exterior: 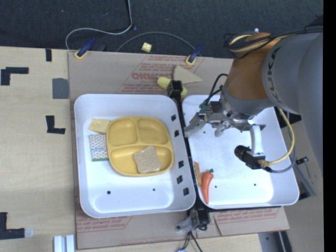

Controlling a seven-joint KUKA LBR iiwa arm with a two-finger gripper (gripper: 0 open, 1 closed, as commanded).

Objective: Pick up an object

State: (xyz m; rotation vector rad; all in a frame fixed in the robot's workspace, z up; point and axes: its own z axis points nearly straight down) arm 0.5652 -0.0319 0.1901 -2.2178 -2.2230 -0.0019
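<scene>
We see the two-finger gripper point(207, 121) low over the far left part of the right shallow white bin point(273, 190), close to the divide between the 2 bins. Its metal fingers point(195, 123) appear spread, with nothing between them. Behind it the grey arm with its orange band point(251, 75) reaches in from the right and covers the far right of that bin.

At the near left edge of the same bin lies an orange toy carrot with a green top point(206, 186), well apart from the gripper.

In the left shallow white bin point(126, 203) sits a yellow plastic divided plate point(126, 133). A tan slice of toy bread point(147, 160) rests in its near right compartment. Just left of the plate lie a pale yellow wedge point(98, 125) and, nearer, a small patterned rectangular packet point(97, 147), both touching the plate's rim or just beside it.
</scene>
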